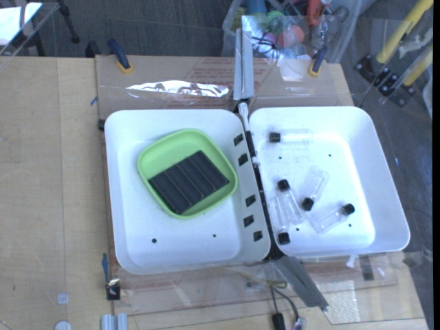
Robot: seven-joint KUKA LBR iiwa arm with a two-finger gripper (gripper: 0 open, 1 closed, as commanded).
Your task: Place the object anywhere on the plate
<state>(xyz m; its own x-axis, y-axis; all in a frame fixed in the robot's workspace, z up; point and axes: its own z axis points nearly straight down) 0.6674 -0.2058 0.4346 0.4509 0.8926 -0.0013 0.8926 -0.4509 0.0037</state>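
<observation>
We see a dark ribbed slab [188, 181] lying flat on the green plate [152, 158] in the left bin [130, 246], its long axis running diagonally, upper-right to lower-left. In the right bin [371, 184], several clear vials with black caps [309, 192] are hard to separate against the white. We cannot tell the gripper's state.

In the left bin [130, 239], the green plate [155, 158] carries a dark ribbed slab [188, 181] over most of its middle, leaving bare rim all round. White floor lies open in front of the plate. The right bin [364, 150] holds clear black-capped vials [313, 191] scattered across its centre and front; its rear right corner is free.
</observation>
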